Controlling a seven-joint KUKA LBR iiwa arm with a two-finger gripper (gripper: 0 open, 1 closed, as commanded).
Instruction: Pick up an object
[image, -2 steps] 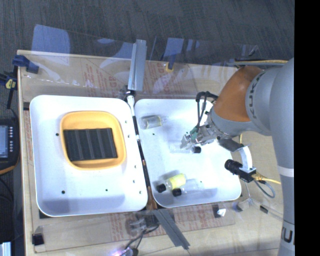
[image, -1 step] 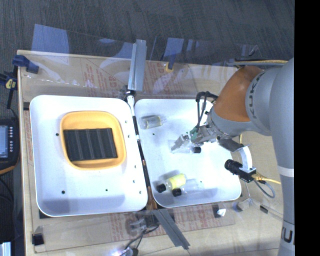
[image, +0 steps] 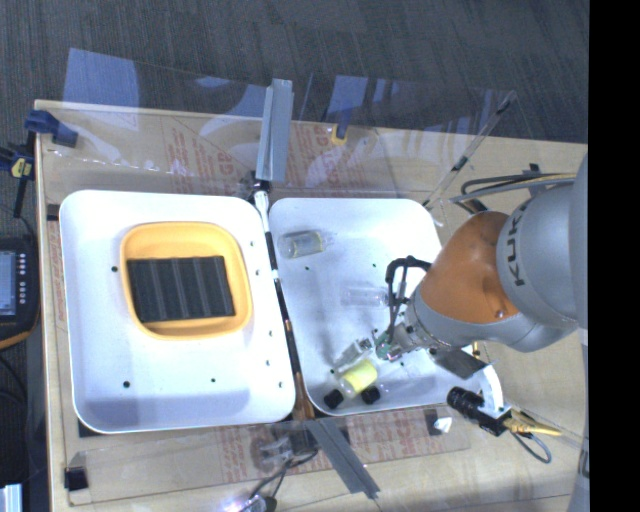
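Observation:
In the right bin (image: 330, 300) the arm reaches in from the right, and my gripper (image: 386, 347) hangs low over the bin's front part. Just to its front left lies a small yellow object (image: 358, 376) with a pale piece (image: 352, 353) beside it. Two small black bits (image: 333, 397) (image: 371, 394) sit by the bin's front wall. A clear, roundish object (image: 302, 243) rests near the bin's back left corner, far from the gripper. The grey and orange wrist hides the bin's right side.
The left bin (image: 90, 330) holds a yellow tray (image: 183, 235) with a dark ribbed insert (image: 182, 288). A raised divider (image: 278, 300) separates the two bins. A clear screen stands along the bench's back edge.

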